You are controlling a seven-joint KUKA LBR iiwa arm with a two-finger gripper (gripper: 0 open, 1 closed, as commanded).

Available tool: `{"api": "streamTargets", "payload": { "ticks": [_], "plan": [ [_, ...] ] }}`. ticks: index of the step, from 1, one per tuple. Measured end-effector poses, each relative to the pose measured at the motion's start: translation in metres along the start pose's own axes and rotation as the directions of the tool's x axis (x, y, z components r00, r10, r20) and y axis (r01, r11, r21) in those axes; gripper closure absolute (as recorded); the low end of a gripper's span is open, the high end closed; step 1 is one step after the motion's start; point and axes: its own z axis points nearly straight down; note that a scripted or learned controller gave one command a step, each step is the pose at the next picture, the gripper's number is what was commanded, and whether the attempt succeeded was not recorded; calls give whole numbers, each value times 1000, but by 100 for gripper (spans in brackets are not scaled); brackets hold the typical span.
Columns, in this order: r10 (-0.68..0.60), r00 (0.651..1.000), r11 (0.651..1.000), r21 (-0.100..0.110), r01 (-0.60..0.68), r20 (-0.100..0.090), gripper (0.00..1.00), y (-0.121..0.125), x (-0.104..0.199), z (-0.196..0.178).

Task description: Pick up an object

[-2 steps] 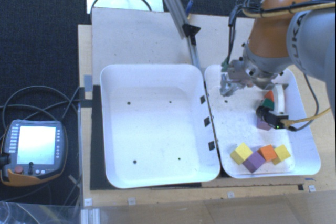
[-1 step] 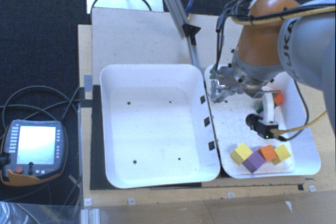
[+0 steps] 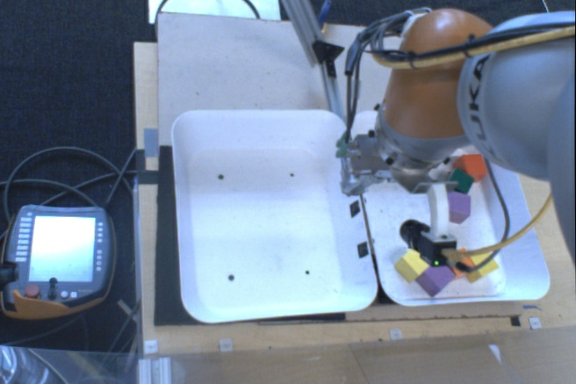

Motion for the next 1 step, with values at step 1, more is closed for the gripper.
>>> {"api": "streamTargets", "payload": {
  "ticks": [1],
  "plan": [
    [7,1000,1000,-2,-7,2,0,1,-3,0]
  ]
}}
